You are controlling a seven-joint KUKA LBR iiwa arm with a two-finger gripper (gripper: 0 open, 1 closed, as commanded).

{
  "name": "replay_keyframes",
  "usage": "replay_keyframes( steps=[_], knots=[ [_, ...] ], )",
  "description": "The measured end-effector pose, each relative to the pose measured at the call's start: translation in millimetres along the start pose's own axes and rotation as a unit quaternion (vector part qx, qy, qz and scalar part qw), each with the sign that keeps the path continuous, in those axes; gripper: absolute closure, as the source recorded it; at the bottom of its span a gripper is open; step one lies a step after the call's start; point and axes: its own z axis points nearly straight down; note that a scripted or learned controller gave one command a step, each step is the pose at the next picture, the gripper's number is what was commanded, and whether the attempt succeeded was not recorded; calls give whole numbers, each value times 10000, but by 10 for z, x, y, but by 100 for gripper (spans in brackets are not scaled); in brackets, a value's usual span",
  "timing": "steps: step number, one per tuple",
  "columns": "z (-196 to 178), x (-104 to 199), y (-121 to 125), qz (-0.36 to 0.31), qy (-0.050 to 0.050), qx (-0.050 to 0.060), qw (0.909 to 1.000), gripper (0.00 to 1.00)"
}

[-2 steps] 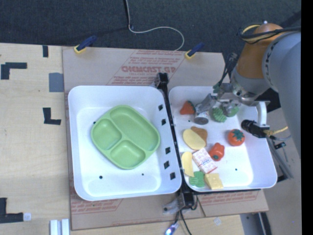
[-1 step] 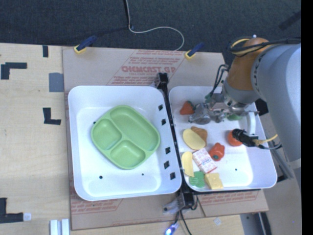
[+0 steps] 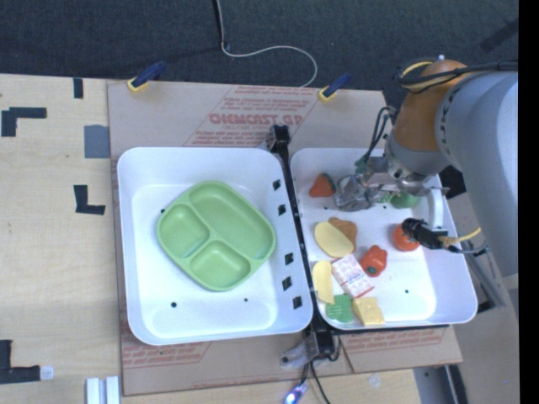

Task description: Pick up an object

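Camera view: arm (image 3: 438, 116) came in from the right and sat low over the back of the right bin (image 3: 446, 310), gripper (image 3: 354, 194) down near the bin floor. Left bin (image 3: 135, 225) carried just the green divided plate (image 3: 216, 234). Pickable stuff was all in the right bin: small orange piece (image 3: 321, 186) just left of the gripper, yellow oval (image 3: 333, 239) over a brown piece (image 3: 344, 225) just in front of it, red pepper-like item (image 3: 375, 260), white-and-red carton (image 3: 351, 276), banana (image 3: 322, 281), yellow block (image 3: 368, 310), green piece (image 3: 339, 309), tomato (image 3: 406, 239) to the right, green item (image 3: 404, 199) partly under the wrist. Gripper state: can't tell. It read as a grey metallic blur, possibly touching nothing, and I saw nothing between its tips. To do this step well I'd pick one isolated target, the orange piece being closest, centre over it, descend straight, close fully before lifting, and keep clear of the divider wall (image 3: 290, 217).
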Motion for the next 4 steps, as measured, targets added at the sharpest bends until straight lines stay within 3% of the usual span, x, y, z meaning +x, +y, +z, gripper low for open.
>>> replay_keyframes(
  steps=[1,2,3,4],
  knots=[
    [-495,79,80,9,-3,-38,10000,100],
    [-1044,46,-3,17,-6,-39,10000,100],
    [-1282,52,0,14,-2,-24,10000,100],
    [-1363,573,216,0,0,-21,10000,100]
  ],
)
